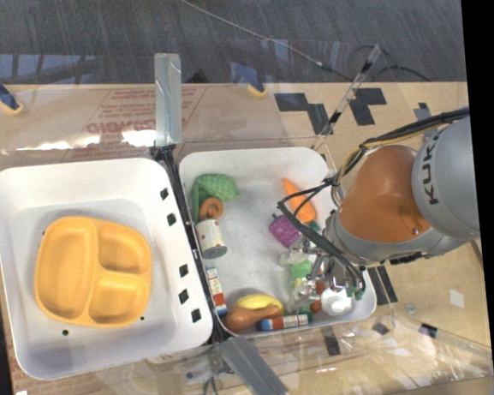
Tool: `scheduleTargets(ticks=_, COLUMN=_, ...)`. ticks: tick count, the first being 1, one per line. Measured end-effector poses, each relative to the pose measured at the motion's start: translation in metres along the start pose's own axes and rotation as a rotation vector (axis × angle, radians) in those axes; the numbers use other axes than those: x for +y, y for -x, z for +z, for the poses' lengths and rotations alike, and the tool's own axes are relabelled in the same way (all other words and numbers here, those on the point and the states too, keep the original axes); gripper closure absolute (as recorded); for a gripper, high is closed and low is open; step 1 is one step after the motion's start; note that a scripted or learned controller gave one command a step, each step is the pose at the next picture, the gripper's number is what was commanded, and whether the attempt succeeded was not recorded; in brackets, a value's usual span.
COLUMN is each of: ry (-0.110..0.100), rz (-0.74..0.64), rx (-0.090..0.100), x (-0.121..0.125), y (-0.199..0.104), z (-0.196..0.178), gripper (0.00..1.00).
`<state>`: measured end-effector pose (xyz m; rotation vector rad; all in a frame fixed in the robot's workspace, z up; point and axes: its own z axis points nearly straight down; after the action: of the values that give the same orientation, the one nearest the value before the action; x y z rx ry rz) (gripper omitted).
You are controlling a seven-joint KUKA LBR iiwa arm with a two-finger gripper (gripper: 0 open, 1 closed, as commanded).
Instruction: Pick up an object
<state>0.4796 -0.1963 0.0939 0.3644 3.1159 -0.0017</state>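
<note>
The gripper (323, 282) is down in the right bin (250, 235), near its right wall, among a cluster of small toys; the arm (402, 204) and cables cover much of it, so I cannot tell whether it is open, closed or gripping anything.

Just beside it, toward the bin's lower right corner, lies a white piece (335, 303) with a red spot; whether they touch is unclear. A green toy (300, 271) sits just left of the gripper, and a purple toy (284, 229) a little farther up the bin from it. Beyond that, an orange carrot (299, 198) points toward the far wall.

Left of the gripper, along the near wall, are a yellow banana (258, 302), a brown piece (240, 319) under it, and a red-and-white tube (285, 321). Well left, by the divider, stands a small can (209, 238), with a green leafy toy (214, 186) and a brown ring (211, 208) beyond it.

The left bin (36, 340), well apart from the gripper, bears a yellow divided plate (93, 270).
</note>
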Motion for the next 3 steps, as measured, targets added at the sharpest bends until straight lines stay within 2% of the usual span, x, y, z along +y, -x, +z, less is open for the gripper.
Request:
scheduleTargets(ticks=1, ry=0.000, rz=0.129, rx=0.000, x=0.003, y=0.074, z=0.000, gripper=0.00)
scheduleTargets(ticks=2, ry=0.001, rz=0.266, rx=-0.006, x=-0.013, y=0.004, z=-0.001, gripper=0.00)
scheduleTargets(ticks=3, ry=0.001, rz=0.414, rx=0.001, x=0.013, y=0.106, z=0.001, gripper=0.00)
